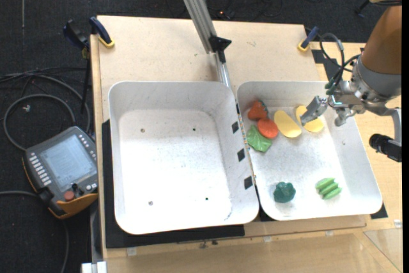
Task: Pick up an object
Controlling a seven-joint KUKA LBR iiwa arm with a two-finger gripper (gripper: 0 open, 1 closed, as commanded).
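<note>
The right bin (362, 156) holds several toy foods. Two orange-red pieces (262, 121) lie at its back left beside a green leafy piece (259, 140). A yellow oval (287, 124) and a second yellow piece (314, 126) rest near the back middle. A dark green broccoli (284, 192) and a light green ridged piece (328, 188) sit near the front. My gripper (325, 114) hovers over the back right of this bin, just above the second yellow piece. It is open, fingers (312, 110) spread, with nothing between them.
The left bin (114, 105) stands next to the right one. A slanted metal pole (195, 3) crosses the bench's back. Yellow clamps (104, 40) grip the bench's back corners. A teach pendant (61, 169) lies on the floor to the left.
</note>
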